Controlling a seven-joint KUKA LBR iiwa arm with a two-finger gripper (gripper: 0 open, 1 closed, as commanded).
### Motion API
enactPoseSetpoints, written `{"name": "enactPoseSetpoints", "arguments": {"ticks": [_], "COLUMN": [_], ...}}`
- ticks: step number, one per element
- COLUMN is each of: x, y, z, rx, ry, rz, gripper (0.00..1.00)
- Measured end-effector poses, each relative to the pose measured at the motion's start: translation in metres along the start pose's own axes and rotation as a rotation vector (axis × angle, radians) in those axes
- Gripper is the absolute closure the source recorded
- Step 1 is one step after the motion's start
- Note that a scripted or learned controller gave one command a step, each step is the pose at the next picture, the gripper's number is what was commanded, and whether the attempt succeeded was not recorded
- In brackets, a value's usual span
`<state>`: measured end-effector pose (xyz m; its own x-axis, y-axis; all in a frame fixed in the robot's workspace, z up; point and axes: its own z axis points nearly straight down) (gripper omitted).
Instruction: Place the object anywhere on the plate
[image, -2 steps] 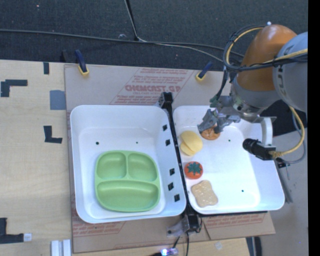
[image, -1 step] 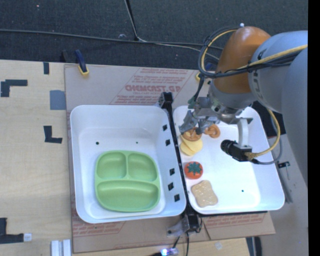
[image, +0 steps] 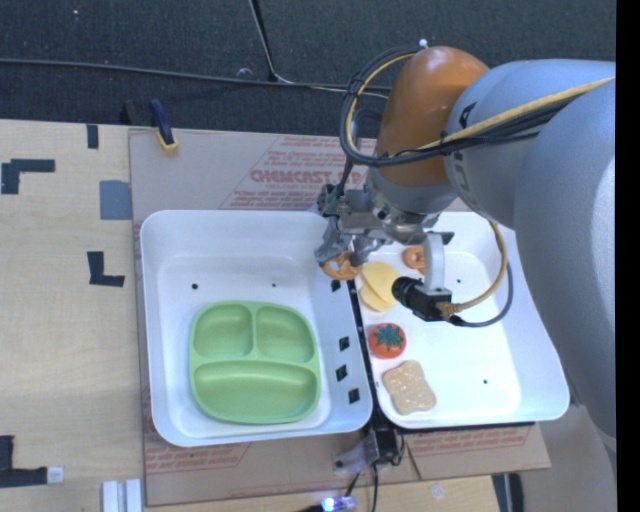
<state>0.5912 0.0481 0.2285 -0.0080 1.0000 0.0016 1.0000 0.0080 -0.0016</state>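
The green three-compartment plate (image: 255, 362) lies in the left bin (image: 165, 250). My gripper (image: 340, 256) hangs over the seam between the two bins, just right of the plate's far corner. A small orange object (image: 343, 268) sits pinched between its fingertips, partly hidden by them. The grey arm with its orange band comes in from the upper right and hides the back of the right bin.
In the right bin (image: 520, 380) lie a yellow piece (image: 378, 287), a red tomato-like toy (image: 387, 340), a tan bread-like piece (image: 409, 387) and a small orange ring (image: 413, 258). A black cable (image: 470, 305) loops below the wrist. Brown cardboard lies under both bins.
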Motion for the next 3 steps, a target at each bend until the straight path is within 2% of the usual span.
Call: {"name": "enactPoseSetpoints", "arguments": {"ticks": [1,2,3], "x": [0.060,0.095,0.089], "y": [0.005,-0.008,-0.005], "z": [0.010,0.004,-0.004], "rx": [0.000,0.001,0.000], "ry": [-0.001,-0.001,-0.002], "rz": [0.001,0.002,0.006], "gripper": [1.00,1.00,1.00]}}
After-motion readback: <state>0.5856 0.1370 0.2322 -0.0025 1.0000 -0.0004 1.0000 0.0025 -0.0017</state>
